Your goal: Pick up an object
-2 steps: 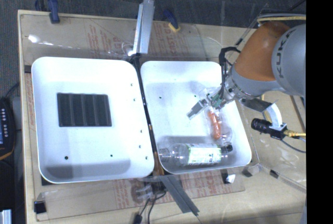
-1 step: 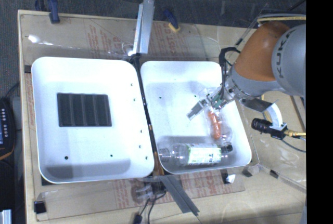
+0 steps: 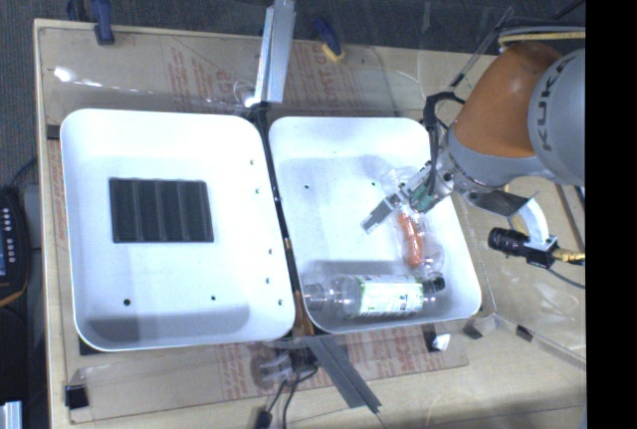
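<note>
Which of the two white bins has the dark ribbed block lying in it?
The left bin. The dark block lies there; the right bin holds a clear bottle and an orange packet.

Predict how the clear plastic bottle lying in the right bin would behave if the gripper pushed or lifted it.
The bottle lies on its side along the right bin's near wall, so it would probably roll. It looks see-through and mostly empty, so likely light. Its smooth round body may slip.

Pincer [image 3: 383,213] fingers' gap too small, blurred.
</note>
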Controlling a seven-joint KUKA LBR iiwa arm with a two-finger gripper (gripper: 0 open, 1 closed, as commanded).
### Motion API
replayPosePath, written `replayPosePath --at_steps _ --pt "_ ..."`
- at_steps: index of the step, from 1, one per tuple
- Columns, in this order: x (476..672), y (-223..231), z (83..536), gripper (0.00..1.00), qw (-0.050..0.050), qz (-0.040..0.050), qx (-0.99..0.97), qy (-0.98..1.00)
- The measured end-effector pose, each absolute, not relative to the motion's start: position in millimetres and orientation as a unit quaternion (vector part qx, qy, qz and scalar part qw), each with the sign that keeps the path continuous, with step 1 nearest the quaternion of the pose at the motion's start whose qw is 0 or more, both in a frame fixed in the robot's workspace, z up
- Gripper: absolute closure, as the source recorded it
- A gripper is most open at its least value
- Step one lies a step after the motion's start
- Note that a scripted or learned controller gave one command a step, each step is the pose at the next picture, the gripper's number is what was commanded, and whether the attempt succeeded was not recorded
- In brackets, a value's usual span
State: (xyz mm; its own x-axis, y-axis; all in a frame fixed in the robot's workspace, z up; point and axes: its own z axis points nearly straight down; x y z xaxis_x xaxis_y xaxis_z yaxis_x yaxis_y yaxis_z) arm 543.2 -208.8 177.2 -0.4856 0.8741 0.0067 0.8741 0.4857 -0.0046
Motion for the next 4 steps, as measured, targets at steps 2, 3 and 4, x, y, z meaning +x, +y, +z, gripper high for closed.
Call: replayPosePath --at_steps 2,3,4 --pt "536.3 -211.3 189.9 0.0 0.0 0.0004 -0.521 -0.853" --pt "537.6 -211.2 200.2 1.0 -0.001 0.0003 -0.52 -0.854" --pt "538.8 -211.3 210.5 1.0 -0.002 0.0003 -0.518 -0.855"
